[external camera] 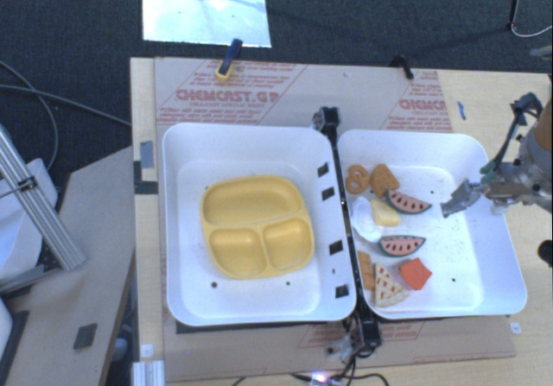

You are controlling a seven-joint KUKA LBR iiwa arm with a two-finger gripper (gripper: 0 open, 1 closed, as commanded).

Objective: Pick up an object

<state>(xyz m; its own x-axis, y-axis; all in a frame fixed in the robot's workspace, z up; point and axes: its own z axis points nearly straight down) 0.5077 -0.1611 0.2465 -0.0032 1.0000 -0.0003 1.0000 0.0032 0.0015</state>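
Several toy foods lie along the left side of the right bin (484,289): a pretzel (356,178), a brown cookie (384,178), two watermelon slices (408,201) (402,245), a yellow cheese piece (385,215), a white egg (366,221), an orange-red block (416,273), a pizza slice (388,287) and a cracker (365,270). My gripper (473,205) hangs over the right half of this bin, to the right of the upper watermelon slice. It is open, with nothing between its fingers (455,199).
The left bin (186,160) holds a yellow divided plate (257,225). Black clips (327,193) run along the seam between the bins. Bare white floor lies under and in front of the gripper. A blue-and-yellow tool (228,60) rests on the cardboard behind the bins.
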